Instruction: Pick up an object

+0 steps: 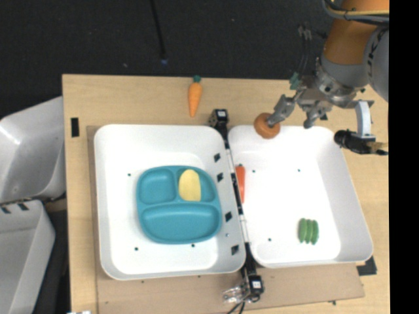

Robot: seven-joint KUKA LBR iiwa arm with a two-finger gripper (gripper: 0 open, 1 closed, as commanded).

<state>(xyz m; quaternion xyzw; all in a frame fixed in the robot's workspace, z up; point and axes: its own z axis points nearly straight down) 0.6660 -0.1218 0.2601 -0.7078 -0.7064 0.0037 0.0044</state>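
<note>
The end effector (296, 112) hangs fingers apart over the right bin's (327, 241) far rim, just beside an orange round object (266, 127). A carrot (194, 96) lies on the worktop (131, 97) beyond the bins.

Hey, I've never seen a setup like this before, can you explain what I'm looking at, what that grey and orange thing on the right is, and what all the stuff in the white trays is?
This is one picture from a camera fixed above a wooden bench, looking down at a slant. The grey and orange thing is a robot arm reaching in from the right. At its end is a two-finger gripper, a simple mechanical hand.

Two shallow white bins sit side by side. The left bin holds a blue divided plate with a yellow item in one compartment. The right bin holds a green item, and a small orange-red piece lies along its left wall. A toy carrot lies on the bench behind the bins.

The gripper hangs at the right bin's back edge, beside a round orange-brown item. I cannot tell whether it holds it.
</note>
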